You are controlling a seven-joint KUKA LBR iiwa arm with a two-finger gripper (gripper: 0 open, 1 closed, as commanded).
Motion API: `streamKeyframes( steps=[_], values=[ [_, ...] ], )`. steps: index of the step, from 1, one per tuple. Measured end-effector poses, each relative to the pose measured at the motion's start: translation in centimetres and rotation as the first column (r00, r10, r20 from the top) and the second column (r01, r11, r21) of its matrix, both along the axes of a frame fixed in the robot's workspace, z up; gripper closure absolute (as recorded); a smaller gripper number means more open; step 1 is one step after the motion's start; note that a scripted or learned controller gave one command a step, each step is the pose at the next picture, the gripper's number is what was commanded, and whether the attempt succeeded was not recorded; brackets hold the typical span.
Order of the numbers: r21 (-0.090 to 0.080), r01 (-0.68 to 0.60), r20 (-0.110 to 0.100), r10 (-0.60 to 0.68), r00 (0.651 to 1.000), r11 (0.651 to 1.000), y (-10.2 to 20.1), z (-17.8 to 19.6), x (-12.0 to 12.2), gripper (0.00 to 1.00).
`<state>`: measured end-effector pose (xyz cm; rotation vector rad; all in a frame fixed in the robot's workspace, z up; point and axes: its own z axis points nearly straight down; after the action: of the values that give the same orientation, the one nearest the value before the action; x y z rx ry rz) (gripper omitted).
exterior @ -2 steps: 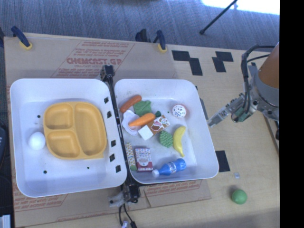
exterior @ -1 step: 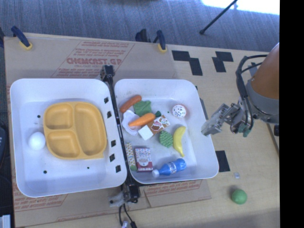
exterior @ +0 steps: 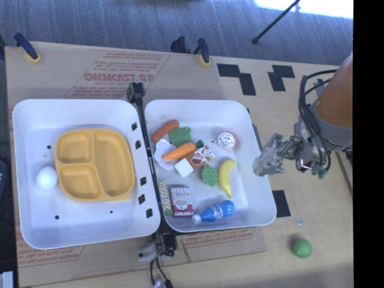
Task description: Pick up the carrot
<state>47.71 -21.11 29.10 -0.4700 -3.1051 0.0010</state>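
Pincer (exterior: 266, 162) hangs outside the right bin (exterior: 255, 134), just beyond its right wall, holding nothing; whether the fingers are spread cannot be told. Carrot (exterior: 179, 152) lies left of centre in that bin, slanted, its thick end up-right against the green leaf (exterior: 179, 136), its thin end resting on a white piece (exterior: 165, 159). It looks like a light, stiff, smooth plastic toy, likely to slip; best taken across the middle, squarely over its width. Sausage (exterior: 164, 129) sits just above-left, a small carton (exterior: 200, 156) touches its right end, so room for fingers is tight. The wall must be cleared first.
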Motion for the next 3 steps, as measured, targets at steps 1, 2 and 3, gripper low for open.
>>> streamKeyframes(
  steps=[1,2,3],
  values=[
    [-0.002,-0.528,0.002,0.528,0.849,0.849,0.0,1.5,0.0,1.0],
    [-0.002,-0.712,0.002,0.712,0.702,0.702,0.0,4.7,1.0,1.0],
    [0.003,-0.94,0.001,0.94,0.341,0.341,0.2,-0.9,1.9,1.0]
  ],
)
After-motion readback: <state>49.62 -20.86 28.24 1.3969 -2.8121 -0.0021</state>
